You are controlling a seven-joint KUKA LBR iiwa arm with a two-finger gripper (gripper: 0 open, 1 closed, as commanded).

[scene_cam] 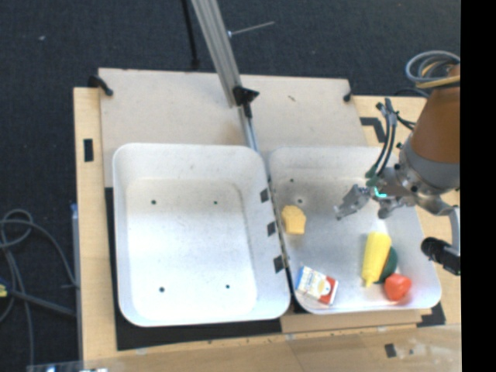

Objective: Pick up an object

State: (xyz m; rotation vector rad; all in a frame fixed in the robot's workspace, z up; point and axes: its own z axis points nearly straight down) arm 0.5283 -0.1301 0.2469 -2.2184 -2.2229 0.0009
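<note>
Honestly, my pincer (363, 201) hung over the right bin (325, 165), right of centre; whether its tips stood apart, I couldn't tell. The corn cob (376, 256) lay below it, touching a tomato (397, 287) — closing there risked nudging both away.

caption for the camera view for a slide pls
KUKA arm's end effector hovers over the right bin, which holds a yellow block, banana, tomato and small carton.

Arm in from my right, wrist low.
I see the orange band (440, 126) above the grey wrist (422, 180), and the gripper (366, 202) reaching leftward, its fingers spread apart with nothing between them.
</note>
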